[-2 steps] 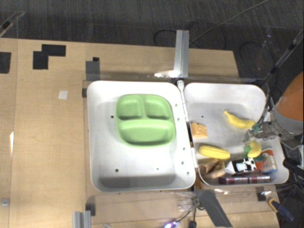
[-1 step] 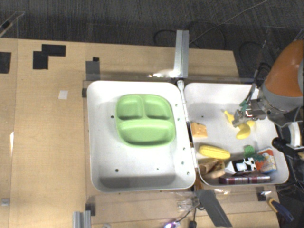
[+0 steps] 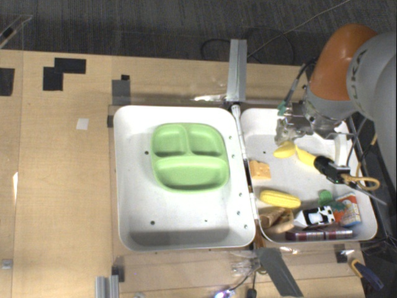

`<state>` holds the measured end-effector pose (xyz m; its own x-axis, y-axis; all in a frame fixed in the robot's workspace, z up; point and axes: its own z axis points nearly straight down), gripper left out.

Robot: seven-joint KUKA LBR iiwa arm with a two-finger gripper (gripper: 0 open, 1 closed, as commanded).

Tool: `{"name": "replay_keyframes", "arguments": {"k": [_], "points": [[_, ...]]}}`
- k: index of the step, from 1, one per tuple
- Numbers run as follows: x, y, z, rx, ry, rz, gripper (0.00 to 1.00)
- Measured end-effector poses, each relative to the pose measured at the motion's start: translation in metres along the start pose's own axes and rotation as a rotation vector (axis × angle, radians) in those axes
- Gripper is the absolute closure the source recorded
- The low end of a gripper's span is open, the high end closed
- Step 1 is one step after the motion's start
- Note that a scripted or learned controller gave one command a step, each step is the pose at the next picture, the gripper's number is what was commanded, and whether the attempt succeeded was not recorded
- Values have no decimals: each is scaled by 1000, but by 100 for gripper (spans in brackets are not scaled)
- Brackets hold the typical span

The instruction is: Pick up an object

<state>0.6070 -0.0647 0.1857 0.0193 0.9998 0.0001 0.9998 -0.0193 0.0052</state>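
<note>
- Gripper (image 3: 286, 131): poised in the right bin (image 3: 263, 121); jaw state cannot be told.
- Yellow banana-shaped toy (image 3: 296, 153): just below the gripper, long axis slanting down-right.

Bench top (image 3: 56, 185) looks like pale wood laminate, smooth, matt; both white bins (image 3: 133, 228) look like smooth plastic with a soft sheen. Green divided tray (image 3: 189, 156) at frame centre is matt plastic, and the post (image 3: 237, 70) between the bins at top is brushed grey metal. Arm (image 3: 363, 73) at upper right has smooth grey casing and a glossy orange band (image 3: 338, 58); floor (image 3: 155, 11) along the top is dark, rough-looking carpet.
</note>
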Motion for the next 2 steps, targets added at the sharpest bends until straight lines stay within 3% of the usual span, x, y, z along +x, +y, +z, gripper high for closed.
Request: {"name": "replay_keyframes", "arguments": {"k": [1, 2], "points": [[35, 25, -14, 0, 0, -34, 100], [41, -13, -34, 0, 0, -73, 100]]}}
